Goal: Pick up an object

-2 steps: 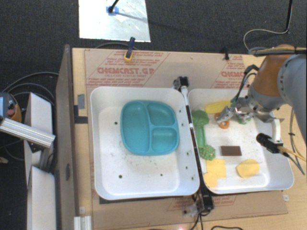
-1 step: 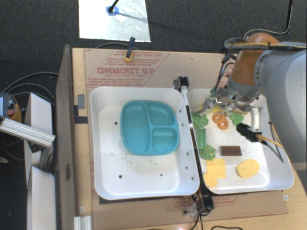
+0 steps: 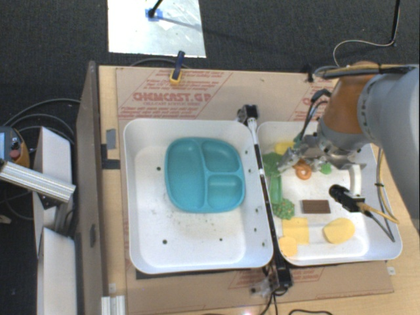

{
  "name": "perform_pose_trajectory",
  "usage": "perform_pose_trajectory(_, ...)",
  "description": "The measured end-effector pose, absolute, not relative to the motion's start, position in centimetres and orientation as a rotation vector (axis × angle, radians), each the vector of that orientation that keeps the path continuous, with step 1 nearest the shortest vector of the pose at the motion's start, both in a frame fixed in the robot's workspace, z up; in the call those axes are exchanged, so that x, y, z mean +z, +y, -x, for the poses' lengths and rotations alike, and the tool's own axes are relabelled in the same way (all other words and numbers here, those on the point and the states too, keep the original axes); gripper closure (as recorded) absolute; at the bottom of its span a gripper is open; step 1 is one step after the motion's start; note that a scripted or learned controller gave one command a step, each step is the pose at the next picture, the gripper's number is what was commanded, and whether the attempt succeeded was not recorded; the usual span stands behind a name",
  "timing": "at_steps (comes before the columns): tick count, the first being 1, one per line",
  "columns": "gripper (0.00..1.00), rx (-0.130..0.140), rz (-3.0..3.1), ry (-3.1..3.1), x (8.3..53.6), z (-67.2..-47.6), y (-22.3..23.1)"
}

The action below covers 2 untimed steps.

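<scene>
- Arm reaches from 3 o'clock, end effector [image 3: 300, 157] low in right bin [image 3: 377, 245], finger state unclear.
- An orange ring [image 3: 302, 172] lies just beneath it.
- Left bin [image 3: 147, 241] holds a teal divided plate [image 3: 204, 174].

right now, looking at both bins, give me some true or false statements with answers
1. The teal divided plate lies in the left bin. True.
2. The brown rectangular piece lies on the teal divided plate. False: it lies in the right bin.
3. The orange ring is in the right bin, near the gripper. True.
4. The arm reaches over the left bin. False: it is over the right bin.
5. A yellow rounded piece lies in the right bin. True.
</scene>
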<state>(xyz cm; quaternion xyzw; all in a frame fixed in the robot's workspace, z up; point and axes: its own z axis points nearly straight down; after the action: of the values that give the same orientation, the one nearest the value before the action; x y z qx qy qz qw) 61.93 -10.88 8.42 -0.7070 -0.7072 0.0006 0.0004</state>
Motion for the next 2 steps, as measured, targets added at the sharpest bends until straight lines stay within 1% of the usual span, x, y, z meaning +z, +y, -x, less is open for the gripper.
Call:
perform_pose_trajectory(1,0.00,0.020,2.210,-2.211,8.2,-65.7,-9.7)
perform_pose_trajectory(2,1.00,0.021,2.206,-2.211,9.3,-65.6,-9.7)
